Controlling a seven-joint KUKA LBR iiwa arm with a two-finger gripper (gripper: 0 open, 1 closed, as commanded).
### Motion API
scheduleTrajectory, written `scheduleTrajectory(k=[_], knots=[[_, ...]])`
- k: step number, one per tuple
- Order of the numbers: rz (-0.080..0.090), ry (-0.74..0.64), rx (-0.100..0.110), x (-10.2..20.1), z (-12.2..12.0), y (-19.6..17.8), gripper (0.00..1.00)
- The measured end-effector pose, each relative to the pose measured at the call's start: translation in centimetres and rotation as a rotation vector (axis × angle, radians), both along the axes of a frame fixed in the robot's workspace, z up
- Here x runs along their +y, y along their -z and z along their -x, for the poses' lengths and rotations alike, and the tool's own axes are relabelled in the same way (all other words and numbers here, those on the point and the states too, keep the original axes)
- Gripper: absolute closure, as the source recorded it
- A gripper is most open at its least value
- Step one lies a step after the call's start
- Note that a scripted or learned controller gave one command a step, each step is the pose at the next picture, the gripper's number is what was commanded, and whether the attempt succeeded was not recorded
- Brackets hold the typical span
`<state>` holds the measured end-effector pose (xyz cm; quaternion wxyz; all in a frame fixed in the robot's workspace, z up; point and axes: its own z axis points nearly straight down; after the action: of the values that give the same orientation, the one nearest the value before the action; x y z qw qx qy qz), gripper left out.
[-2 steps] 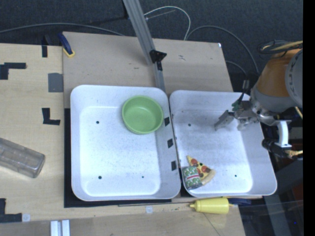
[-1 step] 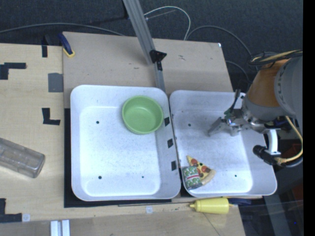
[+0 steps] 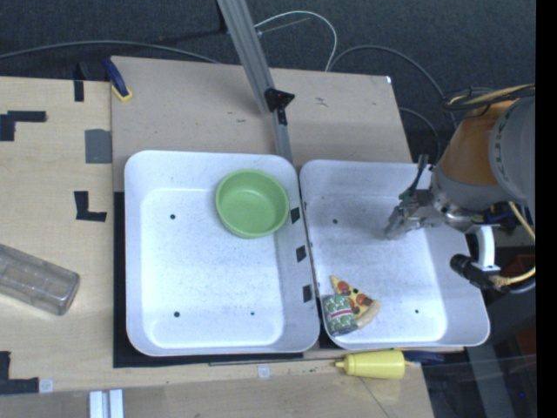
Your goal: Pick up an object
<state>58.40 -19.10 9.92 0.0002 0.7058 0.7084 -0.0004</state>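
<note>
A green bowl [image 3: 252, 203] sits upright in the left bin [image 3: 152, 259], near its far right corner. A small flat pizza-slice toy [image 3: 348, 306] with a green patch lies in the right bin [image 3: 435, 320], near its front left corner. My gripper [image 3: 400, 223] hangs over the right bin's far right part, its grey fingers pointing down and left toward the bin floor. Nothing shows between the fingers. The pizza toy lies well in front and to the left of the gripper.
A yellow bottle [image 3: 376, 364] lies on the bench just in front of the right bin. A clear plastic container [image 3: 35, 279] lies at the left edge. A grey metal pole [image 3: 252, 55] slants in from the top to the bins' seam. Cables [image 3: 365, 55] run behind.
</note>
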Motion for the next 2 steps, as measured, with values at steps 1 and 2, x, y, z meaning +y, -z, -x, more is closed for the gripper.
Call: scheduleTrajectory(k=[1,2], knots=[[0.001,0.003,-0.005,-0.6,-0.5,-6.1,1.00],[0.001,0.001,-0.005,0.1,-1.4,-11.3,1.00]])
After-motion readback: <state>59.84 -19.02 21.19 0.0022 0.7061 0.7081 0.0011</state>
